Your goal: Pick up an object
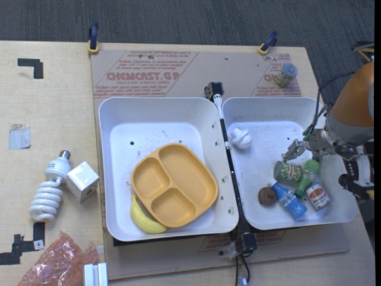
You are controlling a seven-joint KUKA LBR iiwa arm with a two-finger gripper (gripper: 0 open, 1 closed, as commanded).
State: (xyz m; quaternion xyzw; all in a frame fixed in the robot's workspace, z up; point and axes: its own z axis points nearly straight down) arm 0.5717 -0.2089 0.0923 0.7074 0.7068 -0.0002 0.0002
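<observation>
Two white bins on a bench, with the arm reaching into the right one.

The left white bin [113,159] holds an orange three-compartment plastic tray [174,185] lying partly over a yellow banana [144,218]. The right white bin [262,115] holds a small white crumpled object [240,137], a green can [288,171], a green bottle [306,176], a brown round object [267,196], a blue bottle [290,201] and a red-labelled can [318,196]. The two-finger gripper [296,149] hovers just above the green can. On the bench to the left lie a white spiral light bulb [49,189] and a white cube [83,180].
</observation>
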